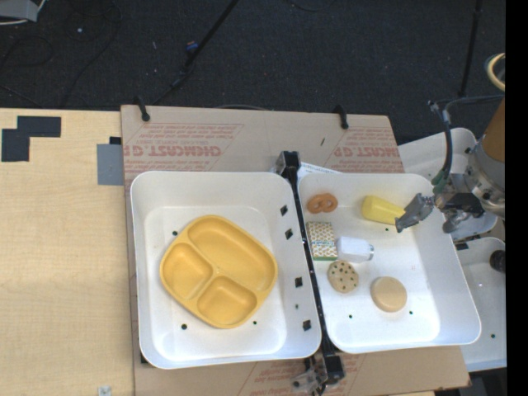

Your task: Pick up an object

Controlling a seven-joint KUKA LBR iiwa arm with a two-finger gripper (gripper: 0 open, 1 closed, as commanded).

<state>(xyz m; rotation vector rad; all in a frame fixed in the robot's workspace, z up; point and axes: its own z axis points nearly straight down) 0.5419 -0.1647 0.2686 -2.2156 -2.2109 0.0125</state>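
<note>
You're looking down on a pale wood-grain bench top [58,254] with black and grey tape patches at 9 to 10 o'clock, dark carpeted floor [247,40] with loose cables across 12 o'clock. A brown cardboard sheet with red print [206,143] lies under both bins.

Left shallow white plastic bin [148,320] sits at centre-left. It carries a yellow three-compartment plastic tray [218,269], lying flat and turned on a diagonal.

Right shallow white plastic bin [445,320] sits at 3 to 4 o'clock, its rim touching the left bin's rim along a black clip strip.

Grey arm with orange band [493,139] enters at 3 o'clock. Its dark two-finger gripper [411,213] hangs over the right bin's upper part, just beside a yellow block-shaped toy [379,209] on that block's 3 o'clock side. You can't tell how far the gripper is spread; nothing is visibly between them.

Other things in the right bin, big to small: tan round bun-like disc [388,294] at the bin's 5 o'clock; speckled brown cookie [342,277] near it at 9 o'clock; green-and-white patterned square packet [322,240] by the left wall; small white block [355,248] just beside the packet; brown pretzel-shaped piece [322,203] at the bin's 11 o'clock.
</note>
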